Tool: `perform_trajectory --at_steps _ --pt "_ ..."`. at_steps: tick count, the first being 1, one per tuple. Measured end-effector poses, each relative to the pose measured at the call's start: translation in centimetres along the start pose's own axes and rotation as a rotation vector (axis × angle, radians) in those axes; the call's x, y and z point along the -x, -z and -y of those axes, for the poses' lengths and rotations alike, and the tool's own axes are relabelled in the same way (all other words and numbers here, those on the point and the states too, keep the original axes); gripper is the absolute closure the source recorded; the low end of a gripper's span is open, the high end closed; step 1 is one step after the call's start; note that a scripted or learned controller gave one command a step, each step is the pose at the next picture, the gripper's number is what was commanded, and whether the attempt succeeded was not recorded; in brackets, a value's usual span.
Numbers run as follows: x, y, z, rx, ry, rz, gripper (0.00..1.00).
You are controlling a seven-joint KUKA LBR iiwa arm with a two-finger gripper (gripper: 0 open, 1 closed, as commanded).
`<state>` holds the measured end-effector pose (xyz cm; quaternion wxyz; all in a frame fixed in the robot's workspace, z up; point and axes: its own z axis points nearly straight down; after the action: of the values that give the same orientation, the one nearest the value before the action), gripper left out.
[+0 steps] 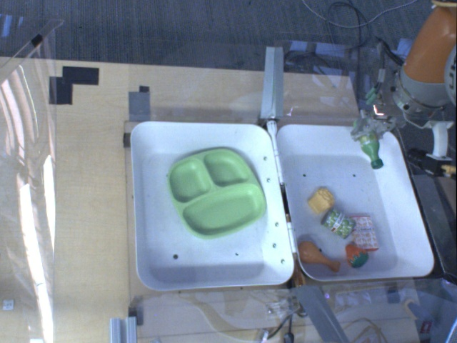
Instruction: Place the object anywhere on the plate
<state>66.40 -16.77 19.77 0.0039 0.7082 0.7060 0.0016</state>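
One green bottle (370,151) hangs gripped in the pincer (365,132); carry it level, far left, then lower gently onto the plate (216,191).

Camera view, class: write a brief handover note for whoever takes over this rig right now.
Gripper: at the right bin's far right corner, fingers shut on a green bottle that hangs tilted over the bin.
Green plate: in the left bin, nothing on it.
Elsewhere in the right bin: corn cob, green can, drumstick, red carton.
Done: bottle picked.
Left: carry it across to the plate and release.
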Motion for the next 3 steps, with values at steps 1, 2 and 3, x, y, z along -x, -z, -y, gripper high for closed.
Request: perform_trajectory --at_steps 1,2,3 --pt "-6.5 -7.9 -0.3 -0.011 0.103 -0.005 1.00" --pt "-13.1 -1.0 1.3 0.000 0.119 -0.004 1.00" --pt "-22.3 1.6 2.8 -0.001 0.125 -0.005 1.00"
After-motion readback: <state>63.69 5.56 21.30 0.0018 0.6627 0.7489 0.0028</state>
